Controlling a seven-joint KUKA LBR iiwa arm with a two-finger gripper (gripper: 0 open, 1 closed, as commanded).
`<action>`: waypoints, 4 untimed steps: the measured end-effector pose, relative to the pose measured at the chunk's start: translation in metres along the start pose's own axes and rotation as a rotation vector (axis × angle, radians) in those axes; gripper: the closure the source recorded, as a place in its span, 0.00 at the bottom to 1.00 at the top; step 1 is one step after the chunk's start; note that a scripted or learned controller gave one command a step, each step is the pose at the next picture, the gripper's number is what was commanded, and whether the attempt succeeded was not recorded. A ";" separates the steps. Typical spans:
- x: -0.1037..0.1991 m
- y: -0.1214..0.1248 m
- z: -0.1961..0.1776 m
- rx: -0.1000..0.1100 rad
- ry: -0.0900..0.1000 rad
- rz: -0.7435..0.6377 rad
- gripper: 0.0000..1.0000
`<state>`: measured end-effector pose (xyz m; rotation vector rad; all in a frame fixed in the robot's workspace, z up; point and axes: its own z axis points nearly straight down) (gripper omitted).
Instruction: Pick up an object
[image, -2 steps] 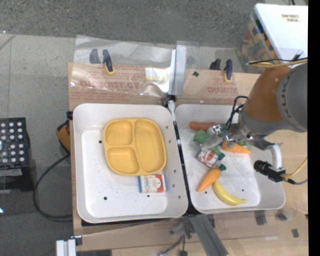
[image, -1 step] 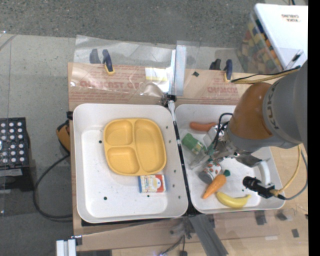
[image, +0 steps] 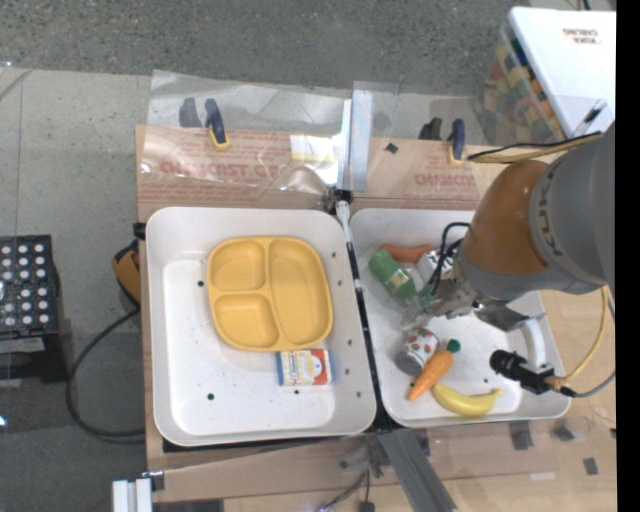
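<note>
On the desk (image: 180, 165) two white bins sat side by side. The left bin (image: 165, 340) carried a yellow divided plate (image: 270, 292) near its centre, leaning toward 12 o'clock. A small printed carton (image: 303, 367) lay just beside the plate's 5 o'clock edge.

In the right bin (image: 385, 400), a green bottle-like toy (image: 388, 270) lay toward 10 o'clock, with an orange piece (image: 405, 253) just beside it on its 1 o'clock side. Below these, near the bin's centre, sat a small grey round item (image: 418, 348) with red and white markings. A toy carrot (image: 430, 373) lay slantwise just at its 5 o'clock side. A banana (image: 466, 400) lay near the bin's 6 o'clock rim, close by the carrot's tip.

The grey and orange arm (image: 535, 225) reached in from 3 o'clock. Its hand (image: 440, 295) was low over the right bin, between the green toy and the grey item. Whether the hand was open or closed could not be told, and nothing was seen in its grasp.
</note>
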<state>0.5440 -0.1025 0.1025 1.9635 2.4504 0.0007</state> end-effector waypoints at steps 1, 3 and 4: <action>0.000 0.000 0.000 0.000 0.000 0.000 0.00; -0.006 -0.068 0.000 0.001 0.001 -0.069 1.00; 0.025 0.011 -0.090 0.003 -0.001 0.078 1.00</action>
